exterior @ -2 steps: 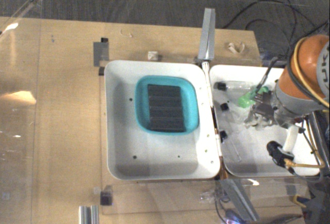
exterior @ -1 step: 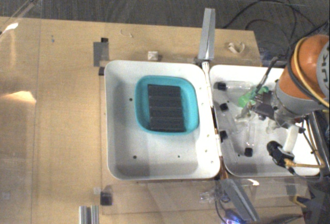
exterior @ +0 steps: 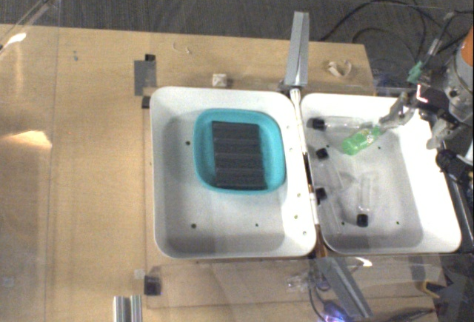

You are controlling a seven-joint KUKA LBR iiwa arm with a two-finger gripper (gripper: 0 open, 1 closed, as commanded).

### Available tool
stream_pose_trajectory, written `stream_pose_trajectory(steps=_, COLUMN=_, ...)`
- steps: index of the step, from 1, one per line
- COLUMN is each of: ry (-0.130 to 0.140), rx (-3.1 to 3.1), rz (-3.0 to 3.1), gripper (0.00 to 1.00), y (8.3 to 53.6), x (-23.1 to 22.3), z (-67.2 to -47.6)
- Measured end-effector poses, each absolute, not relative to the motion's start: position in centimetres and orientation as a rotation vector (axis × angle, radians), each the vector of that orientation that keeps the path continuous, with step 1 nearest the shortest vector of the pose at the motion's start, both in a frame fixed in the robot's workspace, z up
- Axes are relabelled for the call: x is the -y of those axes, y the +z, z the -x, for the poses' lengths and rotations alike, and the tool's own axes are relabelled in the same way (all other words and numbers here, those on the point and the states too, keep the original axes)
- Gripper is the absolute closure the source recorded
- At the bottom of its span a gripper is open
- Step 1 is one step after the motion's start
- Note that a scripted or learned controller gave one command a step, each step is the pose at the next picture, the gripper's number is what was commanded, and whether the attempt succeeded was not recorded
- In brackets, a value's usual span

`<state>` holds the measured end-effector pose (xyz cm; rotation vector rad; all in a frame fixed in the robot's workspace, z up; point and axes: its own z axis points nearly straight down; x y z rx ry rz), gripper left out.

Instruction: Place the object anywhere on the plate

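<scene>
A teal plate [exterior: 275, 158] lies in the left white bin [exterior: 170, 187], and a dark grey ridged block [exterior: 238, 155] rests flat on its middle. In the right white bin [exterior: 415, 232] a small green translucent bottle [exterior: 361, 141] lies tilted near the back. My gripper [exterior: 394, 114] reaches in from the right edge and hangs over the back of the right bin, just up and to the right of the green bottle. Nothing is visibly in its grasp.
Several clear tubes with black caps lie in the right bin: one at the back [exterior: 337, 123], one near the front [exterior: 364, 198]. Loose black caps [exterior: 321, 153] sit by the bin's left wall. A grey metal post [exterior: 298, 47] stands behind the bins' junction. Cables run at the upper right.
</scene>
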<state>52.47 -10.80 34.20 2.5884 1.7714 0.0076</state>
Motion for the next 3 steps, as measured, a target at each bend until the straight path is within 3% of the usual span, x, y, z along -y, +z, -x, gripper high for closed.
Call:
stream_pose_trajectory(steps=1, ry=0.006, rx=-1.631, rz=-2.680, gripper=0.00, y=40.9, x=16.3, z=-49.8)
stream_pose_trajectory(steps=2, ry=0.000, rx=-1.481, rz=-2.767, gripper=0.00, y=43.4, x=19.3, z=-49.6)
stream_pose_trajectory(steps=3, ry=0.002, rx=-1.384, rz=-2.818, gripper=0.00, y=31.6, x=18.3, z=-48.8)
